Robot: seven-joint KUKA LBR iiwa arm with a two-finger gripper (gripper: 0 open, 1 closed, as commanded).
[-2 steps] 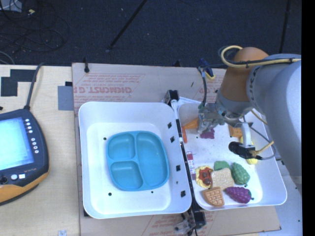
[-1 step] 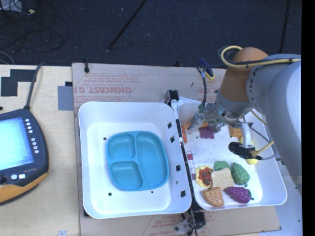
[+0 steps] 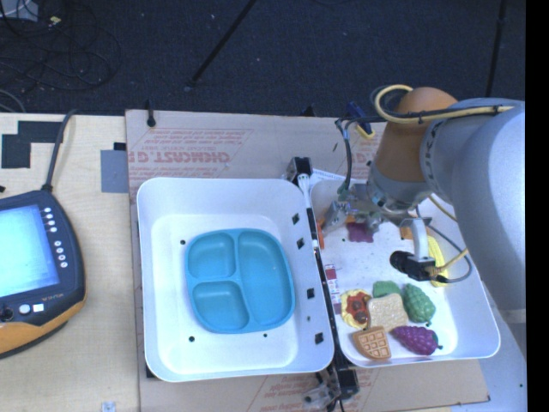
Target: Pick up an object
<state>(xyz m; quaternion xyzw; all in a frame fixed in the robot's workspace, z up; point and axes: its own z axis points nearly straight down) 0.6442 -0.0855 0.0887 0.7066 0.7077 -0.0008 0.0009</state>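
At right of frame, the gripper [image 3: 358, 223] hangs low over the right bin's [image 3: 480, 333] upper part; whether it is spread cannot be told. Toy foods, waffle [image 3: 372, 344] and grapes [image 3: 416, 339], lie lower. Step judged: approach; next, descend onto one item.

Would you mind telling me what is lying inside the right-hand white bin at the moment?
In the right white bin a cluster of toy food: a waffle, purple grapes, a green piece and a pizza slice. The arm covers the bin's far end.
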